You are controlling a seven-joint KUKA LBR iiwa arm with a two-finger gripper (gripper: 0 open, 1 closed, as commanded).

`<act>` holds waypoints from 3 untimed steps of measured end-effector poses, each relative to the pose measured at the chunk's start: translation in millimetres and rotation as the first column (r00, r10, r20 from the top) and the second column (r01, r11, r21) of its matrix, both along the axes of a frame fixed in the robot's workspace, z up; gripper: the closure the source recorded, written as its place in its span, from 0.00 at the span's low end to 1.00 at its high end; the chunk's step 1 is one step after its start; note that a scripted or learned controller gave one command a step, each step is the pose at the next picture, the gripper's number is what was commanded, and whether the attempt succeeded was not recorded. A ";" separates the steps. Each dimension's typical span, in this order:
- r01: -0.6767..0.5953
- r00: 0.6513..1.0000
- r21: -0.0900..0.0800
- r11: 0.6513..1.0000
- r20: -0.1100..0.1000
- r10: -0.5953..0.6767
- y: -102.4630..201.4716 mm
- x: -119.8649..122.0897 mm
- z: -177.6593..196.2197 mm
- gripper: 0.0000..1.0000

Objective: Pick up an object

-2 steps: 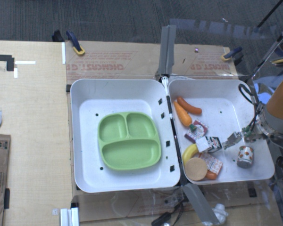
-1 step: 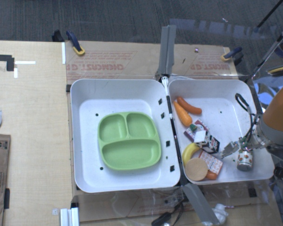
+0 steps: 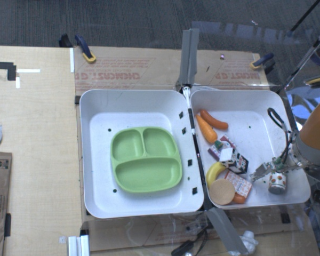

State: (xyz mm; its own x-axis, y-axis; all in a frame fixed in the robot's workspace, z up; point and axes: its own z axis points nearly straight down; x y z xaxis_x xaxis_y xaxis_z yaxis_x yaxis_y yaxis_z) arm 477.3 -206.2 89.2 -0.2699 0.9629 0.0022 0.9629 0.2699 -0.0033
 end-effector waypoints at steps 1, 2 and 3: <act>0.003 1.000 0.000 1.000 0.000 -0.003 -0.6 0.4 7.4 1.00; 0.017 1.000 -0.002 1.000 0.002 -0.017 27.0 1.4 126.8 1.00; 0.238 0.971 -0.003 0.971 -0.002 -0.238 120.4 7.5 99.8 1.00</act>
